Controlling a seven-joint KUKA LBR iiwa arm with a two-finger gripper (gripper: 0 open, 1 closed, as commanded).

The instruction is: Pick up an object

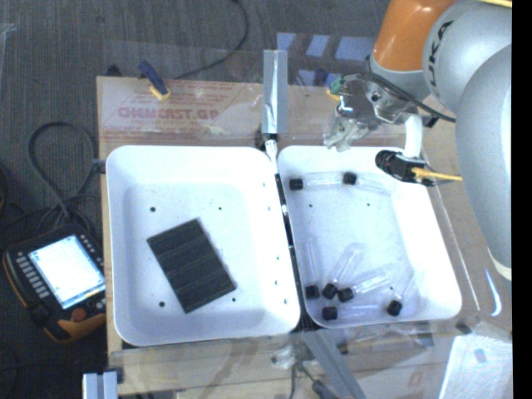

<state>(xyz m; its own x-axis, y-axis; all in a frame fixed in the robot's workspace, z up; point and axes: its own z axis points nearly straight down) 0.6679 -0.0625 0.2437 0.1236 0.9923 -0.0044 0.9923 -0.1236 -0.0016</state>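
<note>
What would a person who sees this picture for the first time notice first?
The big grey arm with its orange band fills the upper right corner, and its end effector hangs over the far rim of the right bin. In the left bin, a dark ribbed rectangular block lies flat and at a slant. Clear tubes with black caps lie scattered in the right bin, mostly near its front.

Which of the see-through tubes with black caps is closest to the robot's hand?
The tube lying alone along the right bin's far wall, just below the hand. The others huddle at the near edge.
</note>
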